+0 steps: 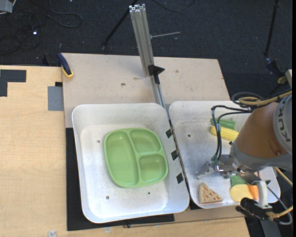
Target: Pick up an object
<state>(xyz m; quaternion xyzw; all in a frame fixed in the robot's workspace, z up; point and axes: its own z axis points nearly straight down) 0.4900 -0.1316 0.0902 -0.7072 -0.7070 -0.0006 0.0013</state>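
Arm (pixel 261 132) bent low over right bin (pixel 192 132), wrist near pizza slice (pixel 209 194)

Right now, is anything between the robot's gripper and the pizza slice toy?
Nothing visible is. The gripper hangs over bare floor of the right bin, and the pizza slice toy lies just below it in the picture, apart from it.

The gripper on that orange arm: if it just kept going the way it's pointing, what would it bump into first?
The gripper seems to point down at the right bin, so it would probably meet bare bin floor first. The pizza-slice toy lies just beside that line, though depth is hard to judge.
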